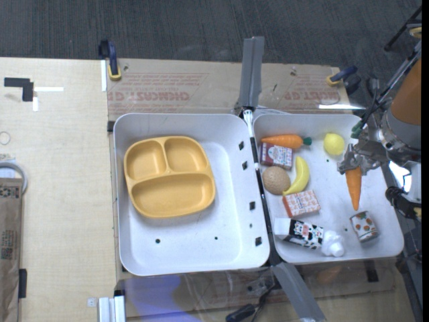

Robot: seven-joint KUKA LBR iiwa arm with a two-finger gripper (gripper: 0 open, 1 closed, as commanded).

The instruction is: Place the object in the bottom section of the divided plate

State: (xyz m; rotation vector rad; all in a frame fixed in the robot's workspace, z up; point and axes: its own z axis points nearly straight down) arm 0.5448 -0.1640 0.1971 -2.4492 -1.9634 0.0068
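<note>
Milk bottle (307, 233) x1, carrots (353, 188) x2, plate (170, 176) x1.

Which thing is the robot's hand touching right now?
Look in the right white bin, near its right wall. Under the hand hangs a carrot, point down. Another carrot lies flat at the bin's top with a green stem; this one stands upright.

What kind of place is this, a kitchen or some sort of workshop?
Most likely a robot test lab, not a kitchen: two white bins clamped to a bench, toy food like a banana and carrot, and a gripper reaching in.
</note>
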